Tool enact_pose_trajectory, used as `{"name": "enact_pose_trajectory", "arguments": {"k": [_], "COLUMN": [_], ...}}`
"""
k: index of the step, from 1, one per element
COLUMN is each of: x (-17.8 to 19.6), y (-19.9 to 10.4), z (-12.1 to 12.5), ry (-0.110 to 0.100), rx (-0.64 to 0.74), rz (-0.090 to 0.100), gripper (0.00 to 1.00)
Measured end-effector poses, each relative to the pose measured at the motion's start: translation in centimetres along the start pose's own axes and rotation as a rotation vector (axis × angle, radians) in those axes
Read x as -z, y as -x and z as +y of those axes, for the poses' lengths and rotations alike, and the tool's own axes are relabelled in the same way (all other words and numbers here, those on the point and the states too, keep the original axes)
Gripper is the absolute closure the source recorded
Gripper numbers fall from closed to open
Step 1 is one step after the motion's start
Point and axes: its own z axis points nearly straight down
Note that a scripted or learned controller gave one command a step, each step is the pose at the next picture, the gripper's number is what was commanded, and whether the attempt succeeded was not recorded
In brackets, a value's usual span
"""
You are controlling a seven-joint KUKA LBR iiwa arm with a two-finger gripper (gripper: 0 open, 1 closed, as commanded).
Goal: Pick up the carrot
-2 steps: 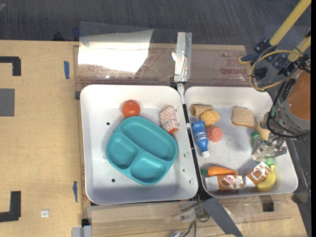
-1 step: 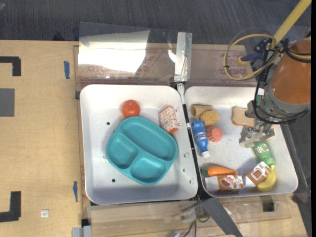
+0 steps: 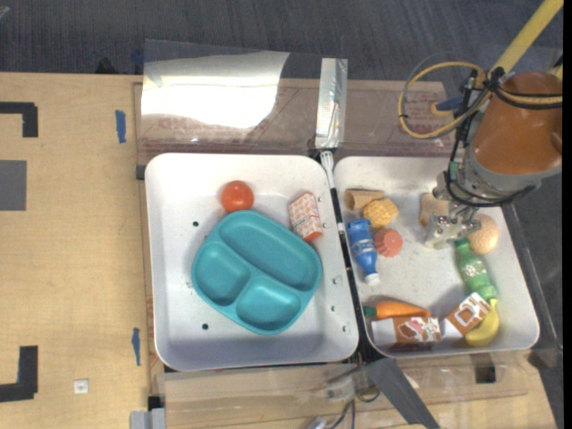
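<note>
Two shallow white bins are seen side by side on the bench. In the left bin (image 3: 170, 329), a teal divided plate (image 3: 256, 271) is laid across the middle. A red tomato (image 3: 237, 195) is found at the plate's 11 o'clock, just touching its rim, and a small red-and-white carton (image 3: 306, 214) is set at the plate's 1 o'clock, close to the wall shared with the other bin.

In the right bin (image 3: 523, 329), a blue bottle (image 3: 362, 248) is laid along the left side. At its 12 o'clock a brown cone (image 3: 359, 198) is seen, with a yellow corn-like piece (image 3: 382, 211) beside it, and a round pinkish-red piece (image 3: 390, 242) is placed at the bottle's 3 o'clock. The carrot (image 3: 399, 309) is found at the bin's 7 o'clock, lying flat with its green end to the left, just above a red-and-white sachet (image 3: 409, 329) that it touches. A small carton (image 3: 468, 315) and a banana (image 3: 485, 327) are seen at the bin's 5 o'clock, and a green bottle (image 3: 475, 273) is laid at their 12 o'clock.

The gripper (image 3: 447, 226) is held over the bin's 1 o'clock area, well apart from the carrot, with a tan roll (image 3: 483, 235) just to its right. Its fingers are pointed down, but how far they are spread cannot be told, and nothing is seen between them.
</note>
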Motion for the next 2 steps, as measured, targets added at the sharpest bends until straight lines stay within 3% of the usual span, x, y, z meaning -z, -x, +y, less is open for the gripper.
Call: {"name": "enact_pose_trajectory", "arguments": {"k": [1, 2], "x": [12.8, 5.4], "y": [7.8, 1.6], "z": [0.6, 3.9], "ry": [-0.004, 0.018], "rx": [0.035, 0.223], "rz": [-0.001, -0.002], "gripper": [1.0, 1.0]}}
